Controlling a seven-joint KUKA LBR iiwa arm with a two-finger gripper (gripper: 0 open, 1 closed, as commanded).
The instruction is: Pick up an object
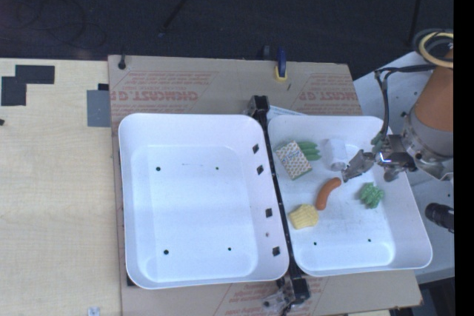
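Observation:
The right bin [370, 251] holds several small objects. An orange sausage [327, 194] lies slanted near its middle. A yellow corn piece [304, 217] sits at the left wall, and a patterned box [293, 159] lies further back with a green item [310, 152] behind it. A green leafy piece [371, 195] lies to the right. A clear cup-like thing [338, 152] is faint at the back. My gripper [355, 168] hangs over the bin, just above and right of the sausage's upper end, with nothing seen held in it.
The left bin [133, 159] stands beside the right one, with a black divider [270, 189] between them. Both rest on a cardboard sheet [185, 89]. The arm's orange band [437, 96] and cables [385, 96] rise at the right edge.

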